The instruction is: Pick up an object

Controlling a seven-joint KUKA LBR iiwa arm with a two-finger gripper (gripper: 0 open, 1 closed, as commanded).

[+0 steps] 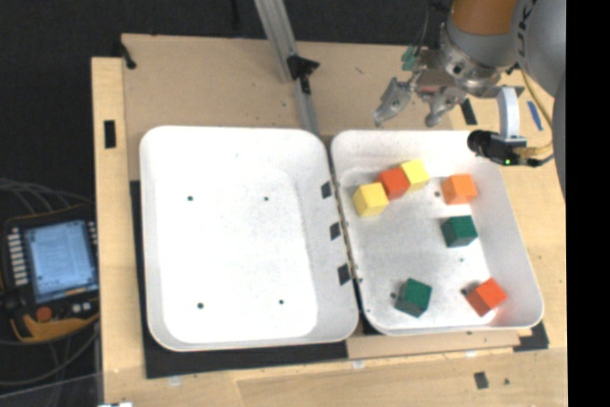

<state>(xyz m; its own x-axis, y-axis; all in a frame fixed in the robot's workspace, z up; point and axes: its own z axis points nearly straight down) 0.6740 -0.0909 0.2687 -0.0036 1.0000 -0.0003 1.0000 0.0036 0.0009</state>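
Right bin (pixel 519 248) holds seven blocks; gripper (pixel 412 108) open above its rim

Gripper (pixel 413 108) hangs above right bin's (pixel 505 234) far rim, fingers spread, nothing between them. Inside: two yellow blocks (pixel 371 198), three orange blocks (pixel 395 181), two green blocks (pixel 458 231). Left bin (pixel 172 205) alongside.

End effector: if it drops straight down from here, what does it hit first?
Probably the far rim of the right bin, or bare floor just inside it. The end effector hangs above that edge; the yellow block and orange block lie nearer the camera. Depth is unclear.
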